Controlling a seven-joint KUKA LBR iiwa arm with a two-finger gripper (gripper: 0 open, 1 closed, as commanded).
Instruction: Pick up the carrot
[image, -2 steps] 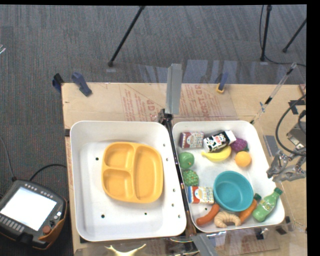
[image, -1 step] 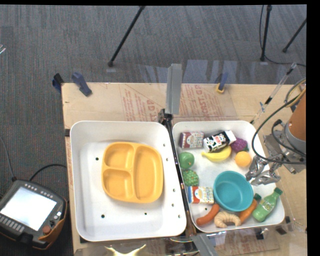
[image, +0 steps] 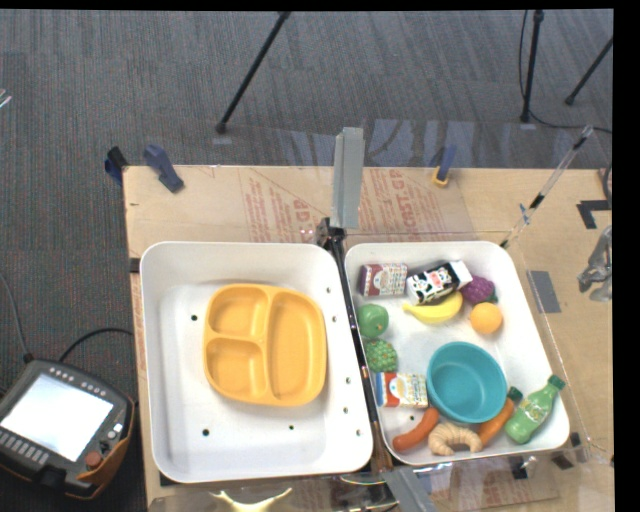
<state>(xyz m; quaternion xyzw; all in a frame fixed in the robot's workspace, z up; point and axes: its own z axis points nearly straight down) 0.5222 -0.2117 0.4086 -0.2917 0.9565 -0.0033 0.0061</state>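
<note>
The carrot (image: 497, 422) is orange with a dark green top. It lies in the right bin (image: 528, 300) near the front right corner, wedged between the teal bowl (image: 466, 381) and the green bottle (image: 533, 408). Part of it is hidden by the bowl's rim and by a croissant (image: 455, 437). My gripper (image: 598, 268) is a grey shape at the right edge of the view, outside the bin and well away from the carrot.
The right bin also holds a sausage (image: 415, 432), a banana (image: 435, 310), an orange (image: 486, 318), grapes (image: 480, 290), a cow carton (image: 438, 281), two small boxes and green fruit. The left bin (image: 165, 300) carries a yellow divided plate (image: 266, 343).
</note>
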